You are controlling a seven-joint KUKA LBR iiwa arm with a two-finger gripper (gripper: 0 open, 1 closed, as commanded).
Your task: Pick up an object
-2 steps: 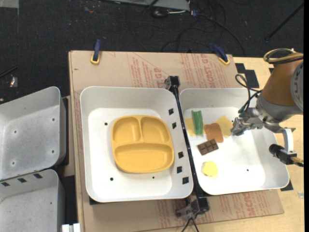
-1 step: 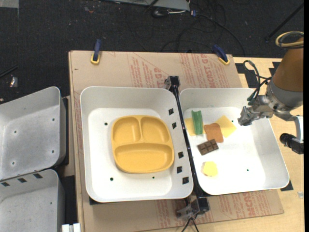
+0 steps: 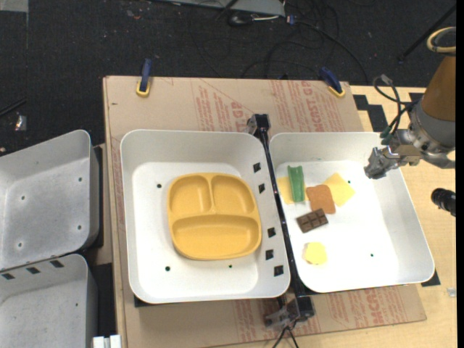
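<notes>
The right white bin (image 3: 395,256) holds several small play-food pieces: a green stick (image 3: 296,177), a yellow strip (image 3: 285,190) beside it, a brown-orange piece (image 3: 321,197), a yellow wedge (image 3: 339,189), a dark chocolate bar (image 3: 313,221) and a pale yellow round (image 3: 315,253). My gripper (image 3: 377,165) hangs over the bin's upper right edge, to the right of the yellow wedge and apart from every piece. Nothing shows between its fingers.
The left white bin (image 3: 141,267) holds a yellow divided plate (image 3: 214,215). A black divider (image 3: 274,209) runs between the bins. Grey metal trays (image 3: 43,194) lie off the bench's left side. Two clamps (image 3: 145,78) grip the board's far edge.
</notes>
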